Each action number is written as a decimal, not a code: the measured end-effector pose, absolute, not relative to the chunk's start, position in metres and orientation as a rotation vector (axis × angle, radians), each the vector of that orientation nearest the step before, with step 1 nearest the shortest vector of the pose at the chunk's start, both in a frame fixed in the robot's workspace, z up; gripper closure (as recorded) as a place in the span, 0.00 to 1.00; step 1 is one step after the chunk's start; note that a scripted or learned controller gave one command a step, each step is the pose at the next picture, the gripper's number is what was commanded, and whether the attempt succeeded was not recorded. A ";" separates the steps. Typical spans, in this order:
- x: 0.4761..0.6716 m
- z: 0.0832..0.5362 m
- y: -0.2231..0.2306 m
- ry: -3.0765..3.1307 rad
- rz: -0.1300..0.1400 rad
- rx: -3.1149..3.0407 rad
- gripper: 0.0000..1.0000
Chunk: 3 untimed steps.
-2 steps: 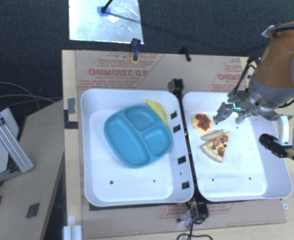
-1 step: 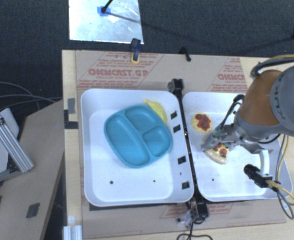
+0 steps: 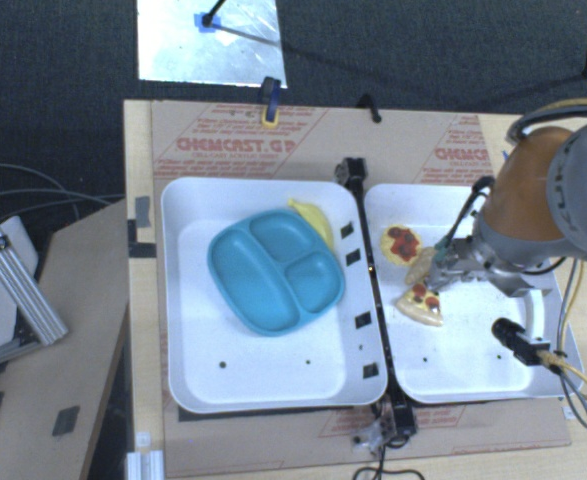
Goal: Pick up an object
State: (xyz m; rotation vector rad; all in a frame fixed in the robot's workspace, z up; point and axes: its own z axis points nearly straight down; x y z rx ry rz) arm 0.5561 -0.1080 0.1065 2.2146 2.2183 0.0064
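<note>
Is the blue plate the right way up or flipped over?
Right way up. The blue plate lies flat in the left bin, and its three hollow sections face upward.

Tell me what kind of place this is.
Probably a robotics lab test bench, not a kitchen: a grey and orange robot arm reaches over two white bins set on a board, holding toy pizza slices and a blue divided plate, with loose cables around.
</note>
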 end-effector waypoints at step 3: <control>0.518 0.262 0.105 2.235 0.011 2.206 1.00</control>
